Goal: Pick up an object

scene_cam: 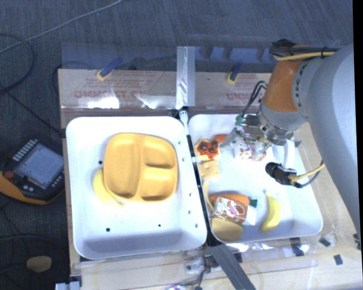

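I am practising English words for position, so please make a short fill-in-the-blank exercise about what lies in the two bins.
1. The yellow divided tray lies in the ____ bin of the camera view.
2. The banana lies in the right bin, near its ____ right corner as the view shows it.
3. The gripper hangs over the ____ bin.
4. The colour of both bins is ____.

Missing words: left; lower; right; white
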